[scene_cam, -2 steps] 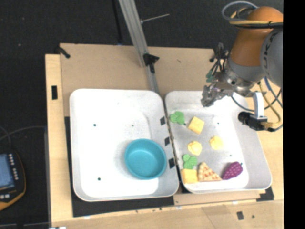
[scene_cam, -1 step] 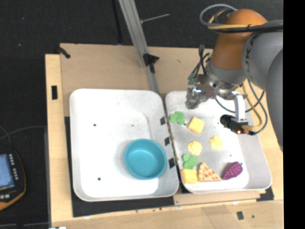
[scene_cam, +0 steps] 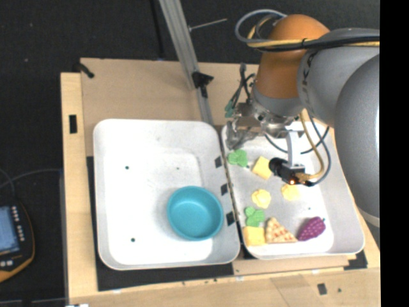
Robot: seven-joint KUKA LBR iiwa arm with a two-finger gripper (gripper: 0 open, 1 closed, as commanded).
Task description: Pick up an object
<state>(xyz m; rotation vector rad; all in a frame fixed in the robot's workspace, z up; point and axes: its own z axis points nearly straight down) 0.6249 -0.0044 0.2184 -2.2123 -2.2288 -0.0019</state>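
Grey arm with orange wrist band (scene_cam: pixel 284 56) comes in from 3 o'clock and sits over the 12 o'clock end of the right shallow white bin (scene_cam: pixel 348 226). Gripper (scene_cam: pixel 235 139) is low at that bin's 11 o'clock corner, tight against the wall it shares with the left shallow white bin (scene_cam: pixel 112 171); can't tell finger state, the wrist body and cables block it. Small green leafy plastic toy (scene_cam: pixel 238 158) lies just beside the gripper at its 6 o'clock, near the shared wall. Yellow plastic block (scene_cam: pixel 261 167) is just at 3 o'clock of the green toy. Further toward 6 o'clock: pale yellow shell-shaped toy (scene_cam: pixel 261 199), small yellow round piece (scene_cam: pixel 291 192), second green toy (scene_cam: pixel 255 217), yellow cube (scene_cam: pixel 254 236), orange pizza-slice toy (scene_cam: pixel 278 231), purple grape-bunch toy (scene_cam: pixel 311 228), the last four crowded along the bin's 6 o'clock edge. Left bin carries only a round teal plastic bowl (scene_cam: pixel 195 212) at its 5 o'clock, so open room across its 9–12 o'clock area. Tan wooden desk (scene_cam: pixel 140 85) shows a bare margin at 12 o'clock. No readable labels or writing.
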